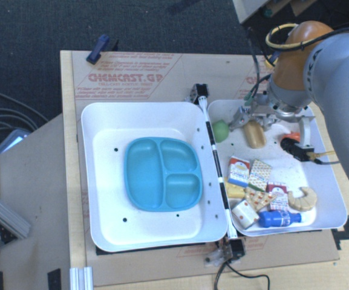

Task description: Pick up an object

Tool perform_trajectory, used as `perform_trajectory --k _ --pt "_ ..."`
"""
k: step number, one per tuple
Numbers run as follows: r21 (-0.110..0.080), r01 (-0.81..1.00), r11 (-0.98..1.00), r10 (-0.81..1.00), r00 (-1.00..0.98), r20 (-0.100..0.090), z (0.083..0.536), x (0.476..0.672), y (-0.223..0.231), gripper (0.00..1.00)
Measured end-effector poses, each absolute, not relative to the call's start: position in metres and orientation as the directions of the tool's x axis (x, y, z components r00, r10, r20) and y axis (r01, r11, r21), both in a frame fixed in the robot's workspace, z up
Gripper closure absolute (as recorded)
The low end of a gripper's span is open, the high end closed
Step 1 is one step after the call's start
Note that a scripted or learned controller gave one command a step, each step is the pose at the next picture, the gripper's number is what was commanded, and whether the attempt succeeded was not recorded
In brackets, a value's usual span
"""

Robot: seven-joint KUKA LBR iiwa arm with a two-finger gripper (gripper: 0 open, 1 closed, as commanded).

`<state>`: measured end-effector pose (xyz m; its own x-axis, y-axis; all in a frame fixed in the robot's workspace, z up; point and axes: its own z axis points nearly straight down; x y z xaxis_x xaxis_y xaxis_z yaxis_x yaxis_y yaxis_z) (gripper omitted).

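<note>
The grey arm with the orange band was seen reaching in from 3 o'clock, over the far end of the right shallow white bin. The two-finger gripper was positioned low at the bin's 12 o'clock end. Whether it was released or clenched could not be told. A tan rounded cylinder lay just beside the gripper, at its 6 o'clock; contact could not be confirmed. A small green ball sat at the gripper's 9 o'clock, against the bin's left wall. A heap of small printed food cartons was piled toward the bin's 6 o'clock end, with a blue plastic bottle lying flat at the near edge. A light-blue three-compartment plastic plate was centred in the left shallow white bin.
</note>
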<state>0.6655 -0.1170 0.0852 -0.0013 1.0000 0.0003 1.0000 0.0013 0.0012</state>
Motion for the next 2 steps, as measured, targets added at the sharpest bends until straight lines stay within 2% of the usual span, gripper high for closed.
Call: perform_trajectory --k 1,2 --pt "0.002 1.0 0.002 1.0 -0.002 -0.001 0.096 0.666 -0.117 1.0" --pt "0.003 1.0 0.003 1.0 -0.003 0.002 0.186 0.661 0.005 1.0"
